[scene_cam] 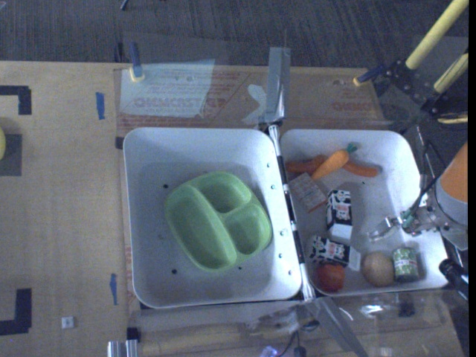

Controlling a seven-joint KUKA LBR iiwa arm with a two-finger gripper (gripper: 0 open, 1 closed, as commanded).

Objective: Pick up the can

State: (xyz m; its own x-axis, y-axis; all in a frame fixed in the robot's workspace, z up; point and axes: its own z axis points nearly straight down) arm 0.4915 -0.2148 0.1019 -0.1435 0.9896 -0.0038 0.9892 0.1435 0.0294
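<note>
The can (pixel 405 263) is small, with a green label, and stands in the front right corner of the right bin (pixel 394 141). A brownish round fruit (pixel 378 268) sits right beside it on the left. My gripper (pixel 394 225) hangs over the right side of this bin, just behind the can and slightly left of it. It is apart from the can and nothing shows in it. The arm with its orange band (pixel 455 188) comes in from the right edge.
The right bin also holds orange carrots (pixel 331 163), two black-and-white cartons (pixel 339 208) (pixel 329 251), a brown packet (pixel 306 192) and a red tomato (pixel 332 275). A green divided plate (pixel 218 219) lies in the left bin (pixel 149 155).
</note>
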